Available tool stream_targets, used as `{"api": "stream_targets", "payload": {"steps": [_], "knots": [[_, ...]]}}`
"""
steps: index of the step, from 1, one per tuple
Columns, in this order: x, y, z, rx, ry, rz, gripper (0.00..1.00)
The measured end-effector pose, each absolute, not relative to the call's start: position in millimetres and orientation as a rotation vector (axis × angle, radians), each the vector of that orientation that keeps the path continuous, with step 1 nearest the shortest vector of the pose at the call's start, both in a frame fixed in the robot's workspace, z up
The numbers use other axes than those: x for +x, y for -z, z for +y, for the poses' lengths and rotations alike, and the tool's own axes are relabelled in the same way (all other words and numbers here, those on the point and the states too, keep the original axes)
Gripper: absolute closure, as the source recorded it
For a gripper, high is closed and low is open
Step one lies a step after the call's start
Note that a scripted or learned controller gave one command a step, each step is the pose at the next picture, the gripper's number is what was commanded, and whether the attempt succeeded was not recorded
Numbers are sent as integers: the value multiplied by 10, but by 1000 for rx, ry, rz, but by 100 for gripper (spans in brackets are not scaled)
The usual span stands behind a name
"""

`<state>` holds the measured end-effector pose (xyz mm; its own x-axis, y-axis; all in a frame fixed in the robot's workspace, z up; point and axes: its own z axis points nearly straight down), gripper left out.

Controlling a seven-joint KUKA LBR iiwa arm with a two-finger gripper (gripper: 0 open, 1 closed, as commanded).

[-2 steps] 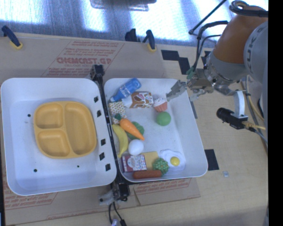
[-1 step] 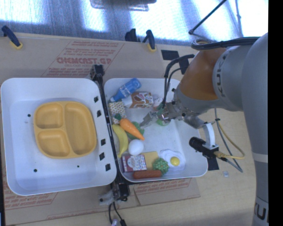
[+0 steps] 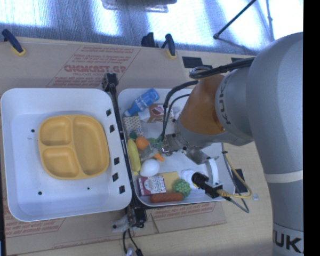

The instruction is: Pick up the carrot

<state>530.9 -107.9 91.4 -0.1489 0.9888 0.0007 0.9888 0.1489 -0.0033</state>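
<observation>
In the right bin (image 3: pixel 129 97), a small orange carrot (image 3: pixel 159 156) with green at its upper end peeks out from under the arm's wrist, just right of the white egg (image 3: pixel 149 167). The gripper (image 3: pixel 164 144) is low in the bin, directly over the carrot's green end. The wrist and its cables hide how the gripper meets the carrot. A rounder orange item (image 3: pixel 142 143) lies just left of the gripper.
The right bin also holds a blue bottle (image 3: pixel 143 101), a yellow banana-like piece (image 3: pixel 133 154), a red-and-white box (image 3: pixel 154 184), a yellow block (image 3: pixel 170 178), a green broccoli (image 3: pixel 182 186) and a red sausage (image 3: pixel 167 197). The left bin (image 3: pixel 10 143) holds a yellow divided plate (image 3: pixel 73 145).
</observation>
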Motion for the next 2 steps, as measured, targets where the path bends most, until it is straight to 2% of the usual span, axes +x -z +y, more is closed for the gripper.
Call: {"api": "stream_targets", "payload": {"steps": [1, 2], "knots": [[5311, -1012, -1078, -2041, -5, -2383, 100], [5672, -2217, -606, -2156, 0, -2283, 100]]}}
